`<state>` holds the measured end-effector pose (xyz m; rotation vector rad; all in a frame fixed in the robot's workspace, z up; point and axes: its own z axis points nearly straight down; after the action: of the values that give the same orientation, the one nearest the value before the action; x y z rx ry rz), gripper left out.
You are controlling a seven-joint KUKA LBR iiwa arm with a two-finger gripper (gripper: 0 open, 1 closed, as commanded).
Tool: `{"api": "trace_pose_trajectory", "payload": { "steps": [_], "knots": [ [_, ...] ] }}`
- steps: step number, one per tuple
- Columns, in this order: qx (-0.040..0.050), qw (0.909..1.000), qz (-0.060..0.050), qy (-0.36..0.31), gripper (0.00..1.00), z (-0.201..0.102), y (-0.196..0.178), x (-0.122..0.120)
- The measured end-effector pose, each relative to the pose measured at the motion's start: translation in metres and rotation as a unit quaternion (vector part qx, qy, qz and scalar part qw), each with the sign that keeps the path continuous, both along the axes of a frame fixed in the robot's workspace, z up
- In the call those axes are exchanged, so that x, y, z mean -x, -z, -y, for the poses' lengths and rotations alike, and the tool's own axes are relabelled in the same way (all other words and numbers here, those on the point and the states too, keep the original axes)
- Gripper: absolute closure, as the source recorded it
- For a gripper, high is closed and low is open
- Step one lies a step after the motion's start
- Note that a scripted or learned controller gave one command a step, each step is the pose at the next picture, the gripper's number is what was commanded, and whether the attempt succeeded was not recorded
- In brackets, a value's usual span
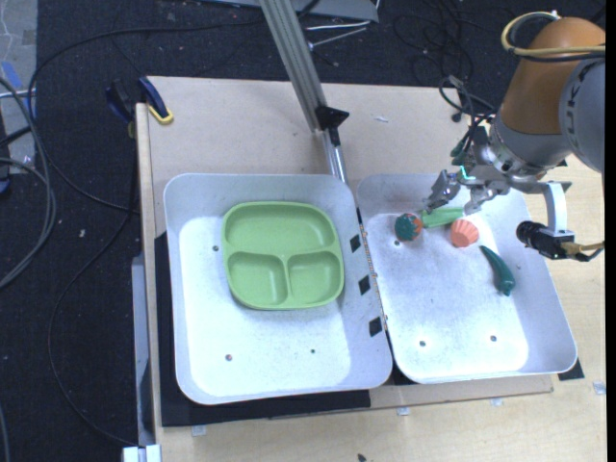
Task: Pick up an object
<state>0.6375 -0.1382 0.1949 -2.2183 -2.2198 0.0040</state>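
Right bin [539, 345]: three small toys. Orange-teal ball [408, 226], orange shell-like piece [465, 233], dark green pepper [500, 269]. Gripper [460, 196] fingers spread above light green stick [441, 218]. Left bin [192, 354]: one green divided plate [284, 255].

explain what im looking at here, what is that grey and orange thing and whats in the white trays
It is a robot arm, seen from one fixed camera above the bench, looking down at a slant. The arm reaches in from the right. Its gripper hangs over the far side of the right bin, close above a few small toys: a green piece, a round orange-and-green toy, an orange shell-like toy and a dark green pepper-like toy. I cannot tell whether it holds anything. The left bin holds a green divided plate.
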Motion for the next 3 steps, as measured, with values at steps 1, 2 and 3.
{"api": "trace_pose_trajectory", "payload": {
  "steps": [1, 2, 3],
  "knots": [
    [0.0003, 1.0000, 0.002, 0.000, 0.00, 0.000, -0.002, -0.001],
    [0.0001, 1.0000, -0.001, -0.001, 0.00, -0.005, 0.062, 0.000],
    [-0.0016, 1.0000, 0.003, -0.002, 0.00, -0.009, 0.103, -0.002]
  ]
}}
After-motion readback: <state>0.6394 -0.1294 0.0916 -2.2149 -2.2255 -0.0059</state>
